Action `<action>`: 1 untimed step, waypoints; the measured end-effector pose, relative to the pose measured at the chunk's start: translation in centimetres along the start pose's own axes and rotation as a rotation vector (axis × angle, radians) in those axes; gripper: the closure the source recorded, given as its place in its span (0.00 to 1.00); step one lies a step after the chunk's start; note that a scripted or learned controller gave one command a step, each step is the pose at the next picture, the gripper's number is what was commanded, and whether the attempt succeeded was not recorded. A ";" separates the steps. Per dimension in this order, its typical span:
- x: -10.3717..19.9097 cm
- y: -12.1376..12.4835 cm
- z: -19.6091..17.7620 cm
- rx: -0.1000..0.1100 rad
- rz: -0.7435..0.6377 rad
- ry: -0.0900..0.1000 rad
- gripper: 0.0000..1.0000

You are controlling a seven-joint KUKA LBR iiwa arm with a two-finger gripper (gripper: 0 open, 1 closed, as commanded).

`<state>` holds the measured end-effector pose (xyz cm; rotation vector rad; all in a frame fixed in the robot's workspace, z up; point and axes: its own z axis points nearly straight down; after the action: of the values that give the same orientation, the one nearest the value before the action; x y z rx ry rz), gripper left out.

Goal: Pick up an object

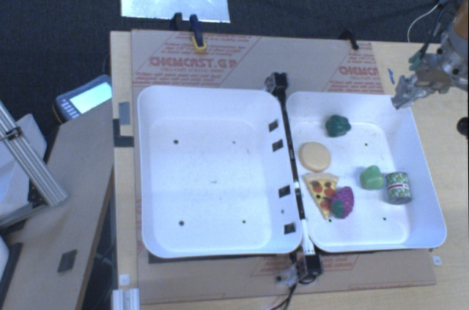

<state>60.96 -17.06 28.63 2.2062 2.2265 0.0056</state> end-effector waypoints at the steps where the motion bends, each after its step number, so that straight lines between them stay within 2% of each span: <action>1: 6.5 1.1 -11.0 -0.008 -0.003 0.002 1.00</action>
<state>61.96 -10.51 39.58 2.2006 2.2269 0.0166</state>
